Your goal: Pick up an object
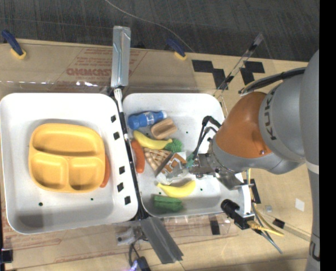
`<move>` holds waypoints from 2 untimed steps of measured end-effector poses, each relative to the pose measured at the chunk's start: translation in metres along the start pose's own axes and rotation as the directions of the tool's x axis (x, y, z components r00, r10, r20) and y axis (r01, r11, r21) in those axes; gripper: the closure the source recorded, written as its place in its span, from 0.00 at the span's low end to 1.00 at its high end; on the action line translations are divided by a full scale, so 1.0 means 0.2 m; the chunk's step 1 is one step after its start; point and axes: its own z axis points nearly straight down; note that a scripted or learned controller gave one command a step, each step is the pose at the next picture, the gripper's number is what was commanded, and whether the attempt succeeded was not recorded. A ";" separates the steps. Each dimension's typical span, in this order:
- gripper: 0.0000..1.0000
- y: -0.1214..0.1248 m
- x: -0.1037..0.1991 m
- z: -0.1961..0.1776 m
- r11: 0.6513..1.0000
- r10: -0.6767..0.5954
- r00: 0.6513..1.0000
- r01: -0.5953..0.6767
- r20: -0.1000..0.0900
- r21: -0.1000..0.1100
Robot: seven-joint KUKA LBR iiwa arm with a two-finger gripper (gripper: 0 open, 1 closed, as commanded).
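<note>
Left bin (10, 151): yellow divided tray (67, 156). Right bin (173, 101): blue bottle (144, 119), hot dog (163, 128), two bananas (150, 140), perhaps pizza. Gripper (182, 165) grip state: cannot tell.

Arm (269, 129) reaches in, wrist bent downward.

Toy foods (157, 151) clustered in right bin (173, 103).

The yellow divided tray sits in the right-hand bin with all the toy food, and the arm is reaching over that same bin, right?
Not quite. The camera view shows the yellow divided tray in the left bin. The toy food, such as the blue bottle and the two bananas, lies in the right bin, and the arm is indeed reaching over that one.
</note>
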 end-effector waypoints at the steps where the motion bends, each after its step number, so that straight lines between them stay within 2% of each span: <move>1: 0.00 0.54 -0.07 0.08 0.985 0.169 0.986 -0.169 0.000 -0.027; 2: 0.00 0.86 -0.11 0.09 0.992 0.125 0.992 -0.125 0.002 -0.019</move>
